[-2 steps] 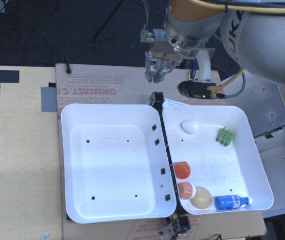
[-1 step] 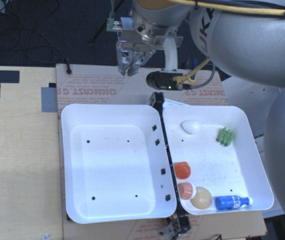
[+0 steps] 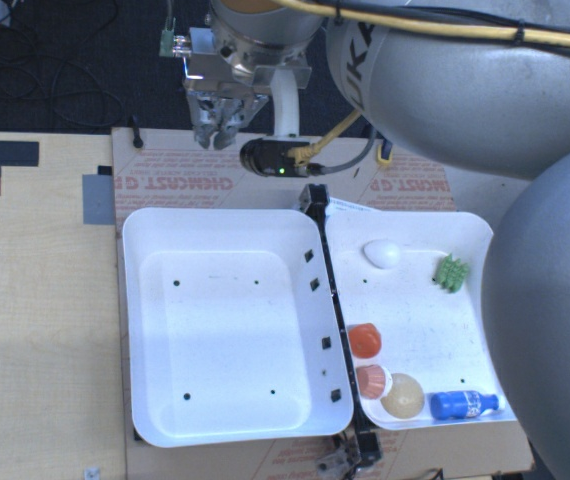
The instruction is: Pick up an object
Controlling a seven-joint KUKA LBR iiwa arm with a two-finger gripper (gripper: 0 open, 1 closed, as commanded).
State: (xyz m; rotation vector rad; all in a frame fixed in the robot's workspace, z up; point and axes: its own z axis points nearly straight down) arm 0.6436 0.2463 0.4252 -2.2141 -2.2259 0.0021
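Note:
My gripper (image 3: 221,133) hangs high above the bench, beyond the far edge of the left bin (image 3: 145,268), with its fingers close together and nothing between them. The right bin (image 3: 475,230) holds the objects: a white egg-shaped piece (image 3: 382,254) near its far side, a green ridged piece (image 3: 451,273) at the right, an orange-red ball (image 3: 364,341), a pink round piece (image 3: 370,379), a tan disc (image 3: 403,396) and a blue bottle (image 3: 464,404) lying on its side at the near edge.
A black divider strip (image 3: 327,308) runs between the two bins. The grey arm (image 3: 465,78) covers the upper right and right side of the view. Cardboard (image 3: 175,173) lies under the bins on a pale wooden bench (image 3: 35,308).

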